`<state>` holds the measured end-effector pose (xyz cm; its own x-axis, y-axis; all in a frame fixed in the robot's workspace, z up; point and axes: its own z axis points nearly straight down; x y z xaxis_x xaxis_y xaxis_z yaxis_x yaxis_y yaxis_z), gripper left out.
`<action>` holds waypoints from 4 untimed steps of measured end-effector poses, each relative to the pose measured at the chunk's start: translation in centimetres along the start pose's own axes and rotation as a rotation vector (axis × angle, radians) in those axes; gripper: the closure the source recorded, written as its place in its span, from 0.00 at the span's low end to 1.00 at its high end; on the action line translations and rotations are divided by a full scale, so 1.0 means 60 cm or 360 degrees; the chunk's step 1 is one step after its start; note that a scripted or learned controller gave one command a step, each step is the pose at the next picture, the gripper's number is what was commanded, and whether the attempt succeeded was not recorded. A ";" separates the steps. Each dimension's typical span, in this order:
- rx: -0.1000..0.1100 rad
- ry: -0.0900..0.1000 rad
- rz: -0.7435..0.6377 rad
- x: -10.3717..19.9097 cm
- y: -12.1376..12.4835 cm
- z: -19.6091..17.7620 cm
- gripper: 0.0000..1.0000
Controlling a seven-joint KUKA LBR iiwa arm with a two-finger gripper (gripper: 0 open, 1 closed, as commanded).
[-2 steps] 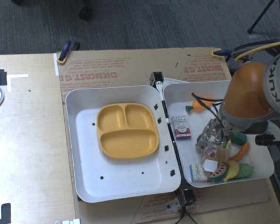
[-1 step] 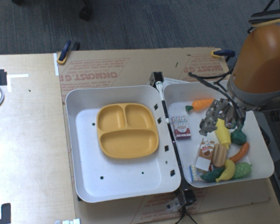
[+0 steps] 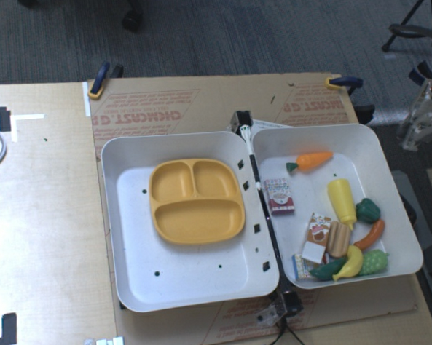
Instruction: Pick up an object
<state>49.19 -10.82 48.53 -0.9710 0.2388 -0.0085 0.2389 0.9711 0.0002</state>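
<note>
Camera view: the claw [image 3: 419,119], a pale blurred shape at the right edge, hangs outside the right-hand shallow white bin [image 3: 386,166]; how it is set I cannot tell. The likeliest pick, an orange toy carrot [image 3: 312,161], lies left of it in that bin, long axis running left-right.

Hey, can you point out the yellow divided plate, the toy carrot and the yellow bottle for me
yellow divided plate [image 3: 199,224]: camera view, on the floor of its large front compartment.
toy carrot [image 3: 314,160]: camera view, on the middle of its orange body.
yellow bottle [image 3: 341,200]: camera view, on the middle of its body.
</note>
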 end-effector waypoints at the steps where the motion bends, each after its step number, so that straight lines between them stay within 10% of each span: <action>1: 0.0000 0.0001 0.0001 0.000 0.000 0.000 0.00; 2: -0.0001 0.0006 -0.0322 -0.001 -0.045 0.205 0.00; 4: -0.0001 -0.0031 -0.0472 -0.001 -0.012 0.617 0.00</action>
<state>49.41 -11.60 11.50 -0.9981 -0.0553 -0.0273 -0.0552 0.9985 -0.0045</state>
